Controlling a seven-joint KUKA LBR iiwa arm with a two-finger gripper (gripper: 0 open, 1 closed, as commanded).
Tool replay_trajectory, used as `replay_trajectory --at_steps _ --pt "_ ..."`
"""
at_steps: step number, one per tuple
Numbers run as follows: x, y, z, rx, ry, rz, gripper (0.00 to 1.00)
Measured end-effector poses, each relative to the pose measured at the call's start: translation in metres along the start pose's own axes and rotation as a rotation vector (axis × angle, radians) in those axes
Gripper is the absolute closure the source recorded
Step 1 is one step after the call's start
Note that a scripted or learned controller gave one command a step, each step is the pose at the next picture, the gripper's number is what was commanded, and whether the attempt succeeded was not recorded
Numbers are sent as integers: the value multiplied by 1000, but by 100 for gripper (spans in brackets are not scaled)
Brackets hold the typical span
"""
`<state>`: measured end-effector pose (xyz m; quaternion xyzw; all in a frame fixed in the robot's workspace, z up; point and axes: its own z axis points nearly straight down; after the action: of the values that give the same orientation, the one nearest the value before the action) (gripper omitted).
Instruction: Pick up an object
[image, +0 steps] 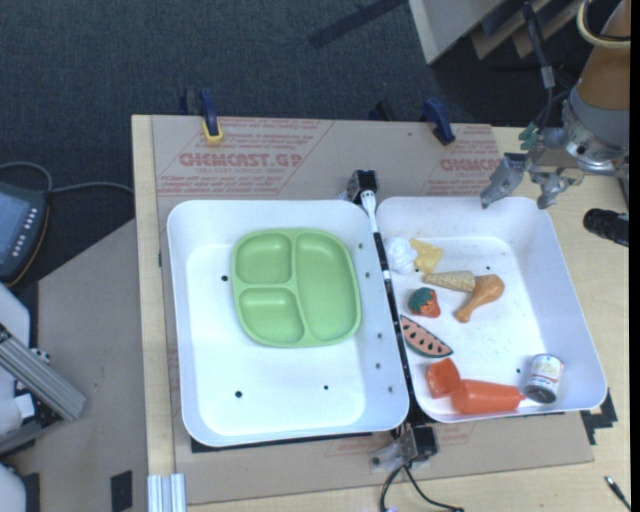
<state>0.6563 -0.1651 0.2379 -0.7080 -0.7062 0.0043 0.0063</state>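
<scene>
My gripper (521, 189) hangs above the far right corner of the right bin (570, 300), fingers spread open with nothing between them. Below it in that bin lie a chicken drumstick (480, 296), a corn cob piece (449, 281), a yellow cheese wedge (424, 252), a white lump (400, 254), a strawberry (424, 301), a watermelon slice (425, 338), a red-orange carrot-like piece (472, 391) and a small tin can (543, 378). All of these lie well clear of the gripper.
The left bin (200, 330) holds a green divided plate (296, 287). A black hinge strip (383, 290) runs between the bins. Clamps (210, 115) hold the cardboard base at the far edge. A dark device (20, 225) sits off the bench at left.
</scene>
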Motion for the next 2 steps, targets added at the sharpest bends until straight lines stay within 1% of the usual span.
replay_trajectory --at_steps 1,2 --pt "0 2 -9 -15 -3 -3 0" --pt "7 -2 51 -8 -1 -3 0"
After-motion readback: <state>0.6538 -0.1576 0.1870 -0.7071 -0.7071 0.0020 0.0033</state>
